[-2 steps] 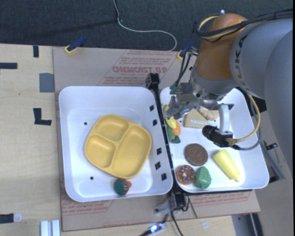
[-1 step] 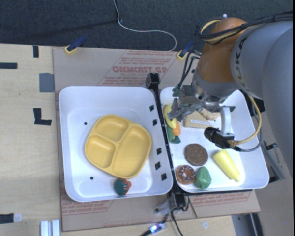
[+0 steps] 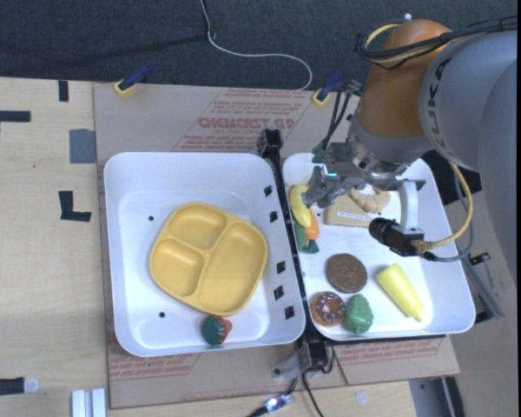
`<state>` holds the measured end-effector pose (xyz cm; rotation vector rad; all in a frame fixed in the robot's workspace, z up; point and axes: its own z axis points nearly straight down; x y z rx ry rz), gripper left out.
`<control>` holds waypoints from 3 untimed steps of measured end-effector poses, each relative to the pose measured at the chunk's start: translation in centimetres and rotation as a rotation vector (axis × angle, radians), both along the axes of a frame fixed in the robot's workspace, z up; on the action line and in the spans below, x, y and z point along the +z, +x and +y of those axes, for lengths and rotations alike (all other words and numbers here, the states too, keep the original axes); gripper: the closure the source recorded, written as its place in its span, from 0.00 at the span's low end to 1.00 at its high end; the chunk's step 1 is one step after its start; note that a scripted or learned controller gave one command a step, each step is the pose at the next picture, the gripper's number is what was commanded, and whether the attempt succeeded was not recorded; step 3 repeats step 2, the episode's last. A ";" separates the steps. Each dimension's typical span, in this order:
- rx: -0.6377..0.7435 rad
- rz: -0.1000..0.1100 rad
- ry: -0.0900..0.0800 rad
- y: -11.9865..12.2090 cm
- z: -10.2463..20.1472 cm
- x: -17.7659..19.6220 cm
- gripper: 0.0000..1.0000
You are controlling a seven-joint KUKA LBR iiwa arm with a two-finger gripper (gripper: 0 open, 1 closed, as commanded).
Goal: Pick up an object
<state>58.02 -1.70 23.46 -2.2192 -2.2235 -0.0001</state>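
My gripper (image 3: 327, 183) hangs low over the upper left part of the right bin (image 3: 443, 320), under the orange-banded wrist. Just left of and below it lies a yellow banana (image 3: 299, 207), with an orange and green carrot-like piece (image 3: 309, 234) beside it. A beige wedge (image 3: 365, 203) lies directly to the gripper's right, partly hidden by the arm. Further forward in the same bin are a brown round cookie (image 3: 346, 272), a frosted donut (image 3: 327, 307), a green toy vegetable (image 3: 359, 314) and a yellow corn-like piece (image 3: 400, 290).
The left bin (image 3: 130, 181) holds a yellow divided plate (image 3: 208, 257) and a small red and green fruit (image 3: 214, 329) near its front wall. A black divider (image 3: 278, 224) runs between the bins. A black cable fitting (image 3: 395, 235) hangs off the arm over the right bin.
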 end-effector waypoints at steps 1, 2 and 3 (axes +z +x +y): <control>0.000 0.002 0.000 -0.3 0.7 -0.2 1.00; -0.001 0.004 -0.002 -0.6 0.4 -2.1 1.00; -0.001 0.004 -0.002 -0.6 0.4 -2.1 1.00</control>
